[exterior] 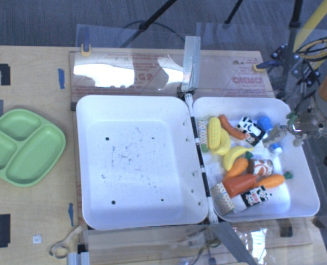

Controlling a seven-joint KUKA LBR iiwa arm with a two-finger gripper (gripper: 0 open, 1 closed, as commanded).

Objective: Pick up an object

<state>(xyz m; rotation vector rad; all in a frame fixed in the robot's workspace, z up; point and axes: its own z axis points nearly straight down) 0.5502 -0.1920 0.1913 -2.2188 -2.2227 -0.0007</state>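
In the right bin (304,173), a heap of toy food and small packages lies crowded toward the middle and the left wall. A yellow corn cob (214,134) lies lengthwise near the bin's left edge, with an orange carrot (230,127) slanting just beside it on the right. Next along the far side sits a black-and-white cow-patterned carton (251,129), touching or nearly touching a blue object (263,121) whose shape is too blurred to name. Below the corn a yellow banana (235,155) curves against a second carrot (238,167), and a small brown-and-white can (262,166) lies to the right of these. Nearer the front, a red piece (241,184) rests beside a third carrot (272,181), with a second cow-patterned carton (257,196) under them and a woven-looking roll (221,198) at the front left corner. The gripper (278,137) hangs over the right part of this bin, near the blue object and above the can, reaching in from metal wrist parts at the right; whether it is released or clenched cannot be told, and nothing is visibly gripped by it. The left bin (97,115) sits touching the right one along a shared middle edge, its floor marked with faint scuffs. Well apart on the wooden bench (31,81) to the left lies a green divided plate (24,147).
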